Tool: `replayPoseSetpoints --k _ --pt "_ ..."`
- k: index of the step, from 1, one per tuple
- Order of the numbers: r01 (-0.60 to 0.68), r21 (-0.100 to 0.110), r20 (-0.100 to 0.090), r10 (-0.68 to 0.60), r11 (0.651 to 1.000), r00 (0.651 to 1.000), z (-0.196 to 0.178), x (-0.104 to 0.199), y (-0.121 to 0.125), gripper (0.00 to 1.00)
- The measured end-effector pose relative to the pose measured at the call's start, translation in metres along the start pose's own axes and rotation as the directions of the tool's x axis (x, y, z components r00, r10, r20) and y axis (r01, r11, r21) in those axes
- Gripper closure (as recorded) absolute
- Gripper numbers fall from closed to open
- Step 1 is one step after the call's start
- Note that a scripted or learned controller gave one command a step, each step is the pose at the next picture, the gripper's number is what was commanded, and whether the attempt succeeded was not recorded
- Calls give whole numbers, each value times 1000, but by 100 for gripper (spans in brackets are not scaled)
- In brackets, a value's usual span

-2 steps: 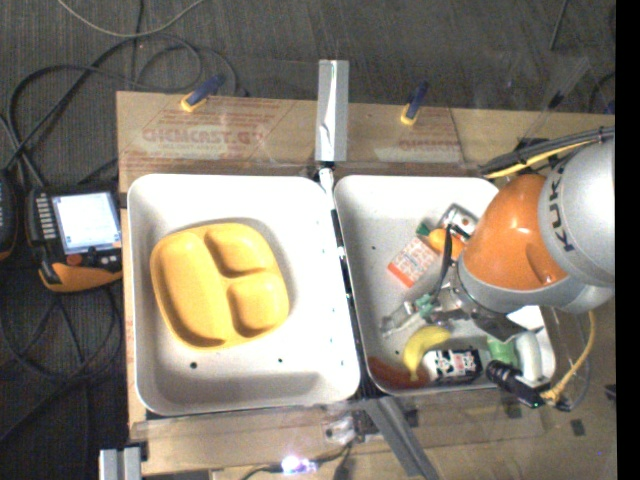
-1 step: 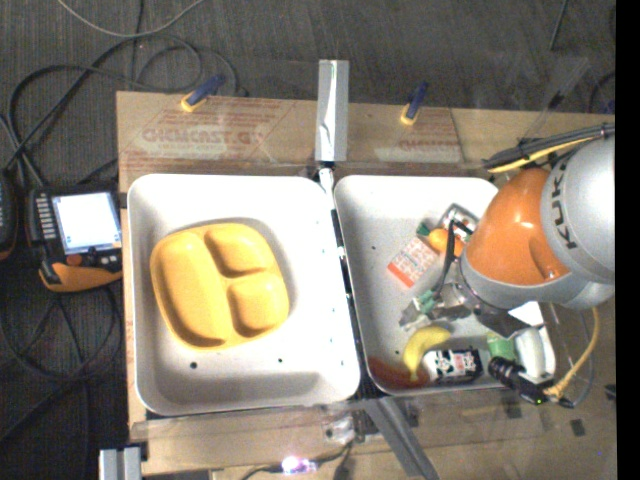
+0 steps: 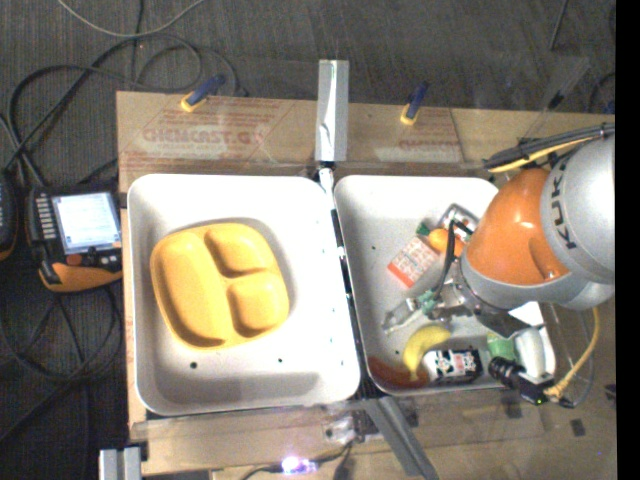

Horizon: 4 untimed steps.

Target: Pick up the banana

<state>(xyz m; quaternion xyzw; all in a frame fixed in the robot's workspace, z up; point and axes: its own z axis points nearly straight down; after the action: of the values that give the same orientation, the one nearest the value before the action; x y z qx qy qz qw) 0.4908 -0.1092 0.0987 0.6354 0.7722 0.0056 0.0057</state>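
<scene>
In the right bin (image 3: 370,228), we see the gripper (image 3: 425,313) just above the banana (image 3: 422,344). We cannot tell its grip state.

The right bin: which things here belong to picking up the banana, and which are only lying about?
For the job:
- banana
- gripper, just above the banana

Lying about:
- red and white packet
- small orange thing
- dark can
- red thing
- yellow tray in the left bin

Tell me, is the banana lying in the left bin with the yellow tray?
No, the banana lies in the right bin near its front edge, while the yellow tray sits in the left bin.
</scene>
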Motion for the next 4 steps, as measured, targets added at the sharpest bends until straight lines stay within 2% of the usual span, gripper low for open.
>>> replayPoseSetpoints --k 1,3,4 --pt "93 5 2 -93 996 996 9 -4 -4 0" --pt "58 1 7 -58 998 998 9 2 -2 0" --pt "59 0 4 -59 998 998 0 3 0 100"
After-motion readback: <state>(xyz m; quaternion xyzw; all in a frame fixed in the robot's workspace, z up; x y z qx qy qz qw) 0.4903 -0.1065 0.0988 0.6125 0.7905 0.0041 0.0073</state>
